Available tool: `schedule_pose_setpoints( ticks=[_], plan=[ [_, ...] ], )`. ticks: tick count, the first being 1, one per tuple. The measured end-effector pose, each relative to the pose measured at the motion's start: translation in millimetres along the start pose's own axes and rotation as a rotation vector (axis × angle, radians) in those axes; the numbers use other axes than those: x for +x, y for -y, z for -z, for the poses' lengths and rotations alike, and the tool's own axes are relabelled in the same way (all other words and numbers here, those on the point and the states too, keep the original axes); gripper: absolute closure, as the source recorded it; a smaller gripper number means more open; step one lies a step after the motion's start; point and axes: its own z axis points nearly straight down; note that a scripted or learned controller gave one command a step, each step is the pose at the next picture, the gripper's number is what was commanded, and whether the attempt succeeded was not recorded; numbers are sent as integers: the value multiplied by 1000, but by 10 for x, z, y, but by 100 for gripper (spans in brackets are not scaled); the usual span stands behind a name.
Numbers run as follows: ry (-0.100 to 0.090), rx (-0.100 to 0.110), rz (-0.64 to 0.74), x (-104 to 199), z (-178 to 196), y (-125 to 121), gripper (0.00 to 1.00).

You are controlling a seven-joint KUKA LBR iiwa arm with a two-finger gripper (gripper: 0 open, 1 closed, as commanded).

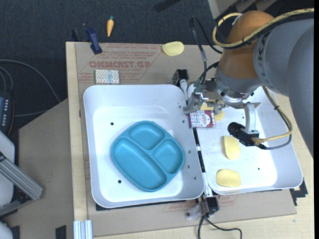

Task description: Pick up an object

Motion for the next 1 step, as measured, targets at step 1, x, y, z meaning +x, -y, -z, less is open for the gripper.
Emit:
schedule_pose_setpoints(
  ticks=[1],
  plan=[
    [0,3,0,379,88,179,100]
  ],
)
